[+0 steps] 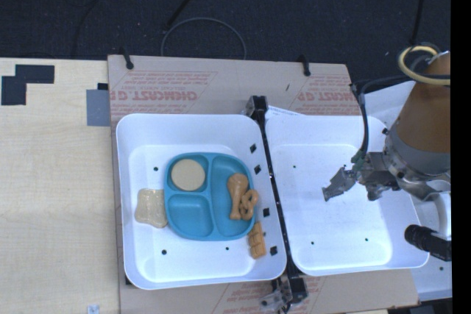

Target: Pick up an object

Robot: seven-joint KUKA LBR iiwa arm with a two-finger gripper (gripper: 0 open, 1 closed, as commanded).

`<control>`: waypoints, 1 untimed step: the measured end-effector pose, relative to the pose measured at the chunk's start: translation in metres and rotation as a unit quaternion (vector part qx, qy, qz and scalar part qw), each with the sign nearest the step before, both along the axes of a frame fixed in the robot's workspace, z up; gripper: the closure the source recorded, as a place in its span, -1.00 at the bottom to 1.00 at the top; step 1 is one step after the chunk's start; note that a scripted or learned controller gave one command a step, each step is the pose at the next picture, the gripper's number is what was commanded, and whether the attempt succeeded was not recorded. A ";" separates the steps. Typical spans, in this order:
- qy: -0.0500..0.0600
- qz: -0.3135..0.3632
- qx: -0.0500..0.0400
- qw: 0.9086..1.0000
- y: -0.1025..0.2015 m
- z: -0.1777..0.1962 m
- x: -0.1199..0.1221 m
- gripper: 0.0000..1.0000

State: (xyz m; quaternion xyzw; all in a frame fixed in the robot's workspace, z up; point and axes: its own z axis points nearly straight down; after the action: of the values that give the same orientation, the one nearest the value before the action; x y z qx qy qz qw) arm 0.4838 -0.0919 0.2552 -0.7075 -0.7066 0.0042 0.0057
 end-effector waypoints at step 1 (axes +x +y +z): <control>-0.005 0.001 -0.001 1.000 0.000 0.005 0.002 -1.00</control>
State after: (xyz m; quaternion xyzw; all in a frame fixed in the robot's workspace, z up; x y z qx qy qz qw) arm 0.4855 -0.0922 0.2602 -0.7070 -0.7073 0.0011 0.0019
